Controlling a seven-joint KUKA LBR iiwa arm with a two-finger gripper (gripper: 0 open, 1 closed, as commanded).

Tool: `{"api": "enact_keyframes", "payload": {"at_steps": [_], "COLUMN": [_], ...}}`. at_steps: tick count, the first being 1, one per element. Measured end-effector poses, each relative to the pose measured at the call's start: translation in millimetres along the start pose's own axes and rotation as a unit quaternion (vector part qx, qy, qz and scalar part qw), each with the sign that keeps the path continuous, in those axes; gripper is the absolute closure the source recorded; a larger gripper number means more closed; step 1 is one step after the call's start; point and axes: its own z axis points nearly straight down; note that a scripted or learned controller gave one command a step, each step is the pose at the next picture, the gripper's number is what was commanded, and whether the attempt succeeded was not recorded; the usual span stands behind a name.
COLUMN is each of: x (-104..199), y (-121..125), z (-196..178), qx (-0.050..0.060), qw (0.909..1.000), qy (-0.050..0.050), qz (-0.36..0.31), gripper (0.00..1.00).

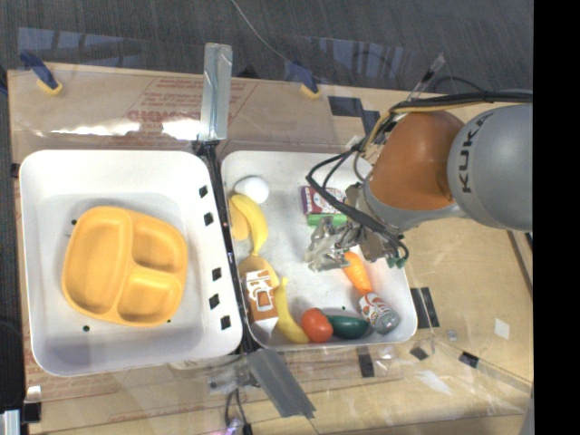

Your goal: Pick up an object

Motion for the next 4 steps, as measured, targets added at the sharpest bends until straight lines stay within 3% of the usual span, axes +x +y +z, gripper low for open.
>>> {"api": "enact_keyframes", "payload": {"at_steps": [1,2,3,4], "x": [0.0,-2.3,-2.3,-78.5], "y": [0.4,1.5,1.9,-38.4], "z": [0.3,-10.5,-10.3,15.3], "qx": [0.000,0.001,0.000,0.001], "qw": [1.0000,1.0000,1.0000,0.9908], "qy": [0.000,-0.002,-0.002,-0.001], "qz": [0.000,-0.004,-0.004,-0.135], "gripper": [0.00,1.00,0.00,0.00]}}
